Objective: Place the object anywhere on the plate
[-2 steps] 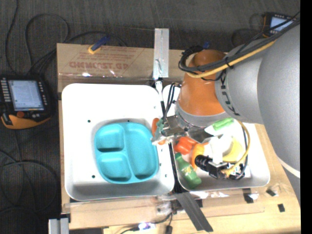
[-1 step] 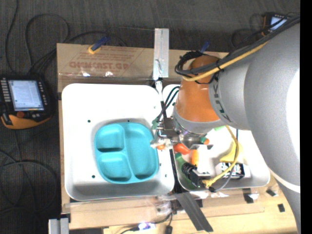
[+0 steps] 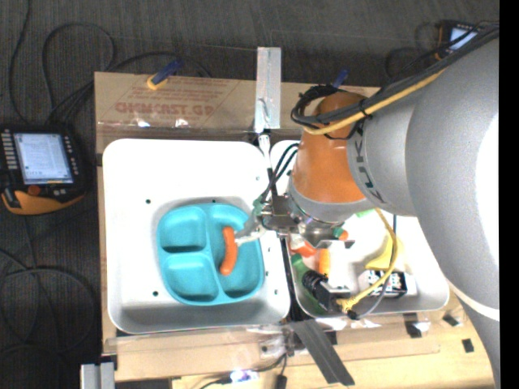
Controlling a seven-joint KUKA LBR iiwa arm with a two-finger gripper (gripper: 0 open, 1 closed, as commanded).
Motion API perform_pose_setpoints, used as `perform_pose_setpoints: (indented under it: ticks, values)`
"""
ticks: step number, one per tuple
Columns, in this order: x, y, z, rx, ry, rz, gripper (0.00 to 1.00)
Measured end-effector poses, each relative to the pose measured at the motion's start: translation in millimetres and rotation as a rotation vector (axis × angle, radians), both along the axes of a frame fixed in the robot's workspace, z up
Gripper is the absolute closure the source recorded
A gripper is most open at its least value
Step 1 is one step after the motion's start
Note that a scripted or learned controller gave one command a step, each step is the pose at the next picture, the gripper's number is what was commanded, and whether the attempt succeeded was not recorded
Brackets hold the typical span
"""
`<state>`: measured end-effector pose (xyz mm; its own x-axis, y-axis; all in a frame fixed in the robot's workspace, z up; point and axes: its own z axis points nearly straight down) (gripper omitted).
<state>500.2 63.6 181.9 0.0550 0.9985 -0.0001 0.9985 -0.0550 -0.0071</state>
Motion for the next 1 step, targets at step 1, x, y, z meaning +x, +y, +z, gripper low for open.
perform_pose_setpoints:
  ticks: [1]
  values:
    - [-17.9,0.8,0.4,0.000,-0.001,0.198,0.00]
